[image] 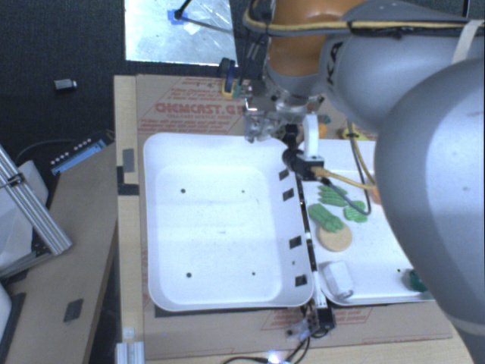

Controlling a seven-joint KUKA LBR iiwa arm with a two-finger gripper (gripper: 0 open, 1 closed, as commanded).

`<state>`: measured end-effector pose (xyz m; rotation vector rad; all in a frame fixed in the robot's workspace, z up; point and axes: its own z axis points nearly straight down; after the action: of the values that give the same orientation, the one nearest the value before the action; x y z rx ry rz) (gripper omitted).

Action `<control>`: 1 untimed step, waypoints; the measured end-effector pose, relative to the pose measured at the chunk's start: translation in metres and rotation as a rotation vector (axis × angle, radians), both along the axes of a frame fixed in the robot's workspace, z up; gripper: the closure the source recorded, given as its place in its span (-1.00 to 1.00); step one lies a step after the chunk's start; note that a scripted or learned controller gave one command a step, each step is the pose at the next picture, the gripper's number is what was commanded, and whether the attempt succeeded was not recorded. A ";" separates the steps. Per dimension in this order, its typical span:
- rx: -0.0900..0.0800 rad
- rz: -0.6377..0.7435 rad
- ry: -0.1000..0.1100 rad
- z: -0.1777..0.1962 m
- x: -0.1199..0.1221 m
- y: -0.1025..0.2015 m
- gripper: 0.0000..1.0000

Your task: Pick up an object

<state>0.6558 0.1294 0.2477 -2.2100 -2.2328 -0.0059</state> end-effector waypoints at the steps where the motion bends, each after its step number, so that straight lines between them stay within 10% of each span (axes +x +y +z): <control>1: -0.001 -0.001 -0.001 -0.008 0.013 0.064 1.00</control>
<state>0.6689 0.1934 0.2395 -2.2129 -2.2326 -0.0060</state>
